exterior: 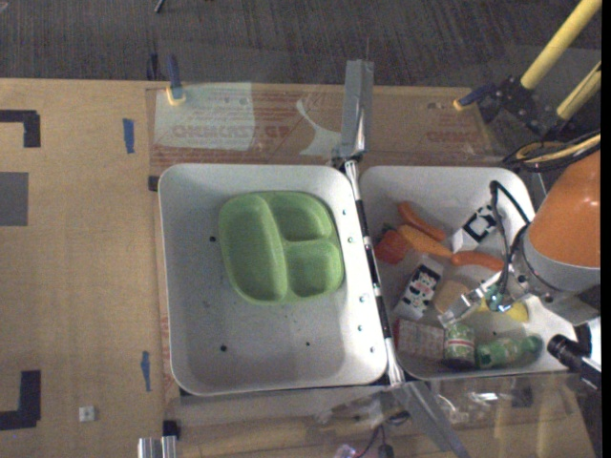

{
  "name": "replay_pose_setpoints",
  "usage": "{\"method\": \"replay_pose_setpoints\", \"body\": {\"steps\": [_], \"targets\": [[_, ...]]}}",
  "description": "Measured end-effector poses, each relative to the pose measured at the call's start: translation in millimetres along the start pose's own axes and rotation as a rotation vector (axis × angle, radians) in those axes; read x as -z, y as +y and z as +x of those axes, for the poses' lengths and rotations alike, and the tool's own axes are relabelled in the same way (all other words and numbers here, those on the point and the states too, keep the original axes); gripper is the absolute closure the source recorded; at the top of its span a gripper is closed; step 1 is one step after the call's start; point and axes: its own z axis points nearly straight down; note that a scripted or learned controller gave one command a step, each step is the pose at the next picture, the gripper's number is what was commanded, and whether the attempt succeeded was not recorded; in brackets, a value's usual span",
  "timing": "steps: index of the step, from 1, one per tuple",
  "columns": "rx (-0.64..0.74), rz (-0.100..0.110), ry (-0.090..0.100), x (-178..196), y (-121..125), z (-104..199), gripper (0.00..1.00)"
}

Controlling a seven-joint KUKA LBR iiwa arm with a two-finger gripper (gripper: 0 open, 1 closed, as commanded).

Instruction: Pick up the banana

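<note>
The gripper (492,299) hung low over the right bin (382,184), seemingly seeking the banana (516,310); jaws' opening: cannot tell.

The worktop (76,284) is a flat surface of light brown colour. Two shallow white bins stand on it side by side, touching along a metal divider. The left bin (191,351) is near the middle, and the right bin (382,184) is at the right side. At the left edge there are black marks (21,127) and a grey square (11,198). Small pieces of blue tape (128,135) are stuck on it. A sheet with reversed print (224,127) lies just behind the left bin, on the far side.
</note>
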Motion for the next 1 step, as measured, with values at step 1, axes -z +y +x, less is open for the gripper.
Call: {"method": "replay_pose_setpoints", "body": {"steps": [1], "targets": [[-0.145, -0.027, -0.019, -36.3, -10.1, -49.8, 0.00]]}}
